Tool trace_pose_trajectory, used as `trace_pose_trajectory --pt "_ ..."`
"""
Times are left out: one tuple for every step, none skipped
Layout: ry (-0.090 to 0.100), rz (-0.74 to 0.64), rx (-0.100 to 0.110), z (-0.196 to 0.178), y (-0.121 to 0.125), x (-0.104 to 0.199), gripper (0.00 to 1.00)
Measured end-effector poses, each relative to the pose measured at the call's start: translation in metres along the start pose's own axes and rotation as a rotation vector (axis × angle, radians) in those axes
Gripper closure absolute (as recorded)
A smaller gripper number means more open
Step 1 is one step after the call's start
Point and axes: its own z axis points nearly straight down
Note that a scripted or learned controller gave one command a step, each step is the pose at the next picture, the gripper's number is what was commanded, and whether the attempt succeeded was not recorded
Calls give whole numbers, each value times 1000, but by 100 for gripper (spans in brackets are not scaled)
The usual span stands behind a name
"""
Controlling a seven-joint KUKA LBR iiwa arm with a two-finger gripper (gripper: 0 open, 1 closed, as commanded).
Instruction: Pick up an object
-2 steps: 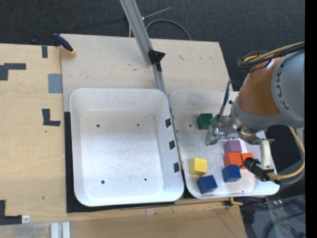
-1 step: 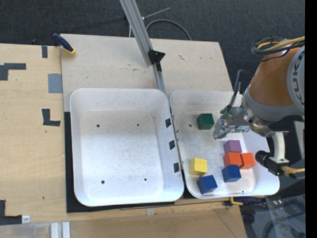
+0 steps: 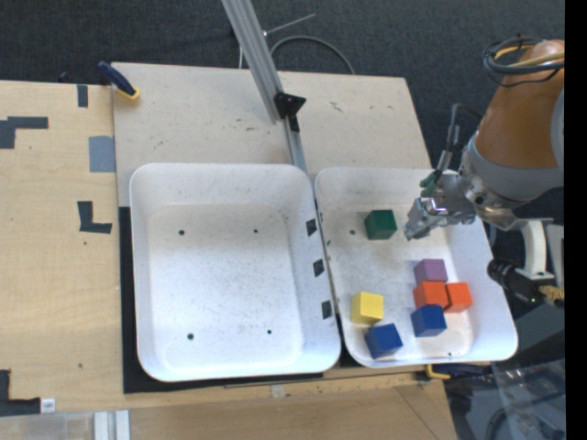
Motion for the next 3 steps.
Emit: trace_pose_trajectory --pt "2 -5 4 1 31 52 100" --pt "2 -4 4 0 55 96 100" --pt "1 -5 5 19 81 150 100"
